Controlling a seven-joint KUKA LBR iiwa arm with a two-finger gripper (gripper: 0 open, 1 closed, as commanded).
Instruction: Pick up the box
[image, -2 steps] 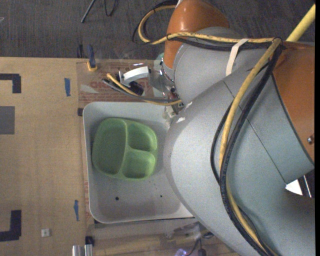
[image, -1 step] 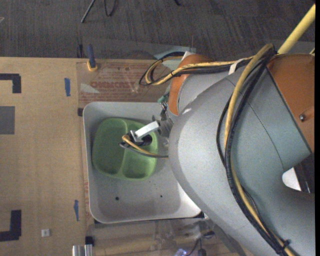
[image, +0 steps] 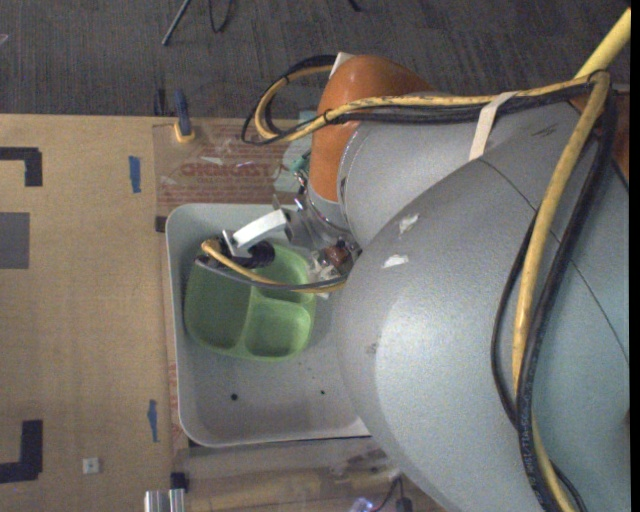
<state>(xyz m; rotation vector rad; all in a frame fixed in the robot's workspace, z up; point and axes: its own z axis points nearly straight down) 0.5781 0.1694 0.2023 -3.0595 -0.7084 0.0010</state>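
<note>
Green box (image: 250, 315) lying just under the jaws, inside the white bin (image: 270, 415)

Whether the jaws are open or closed cannot be told, since they are hidden by the arm (image: 450, 320); the box is seen directly beneath them, its far end reaching beyond them toward the bin's middle; it is judged light, thin-walled moulded plastic, smooth and slightly flexible, divided into two compartments; a hold across a rim or the divider wall is advised, as the rounded outer sides may slip.

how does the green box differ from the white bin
The green box is smaller and lies inside the white bin. The green box has dividing walls that split it into compartments; the white bin's bare floor shows none. Both are open-topped with rounded corners.
</note>
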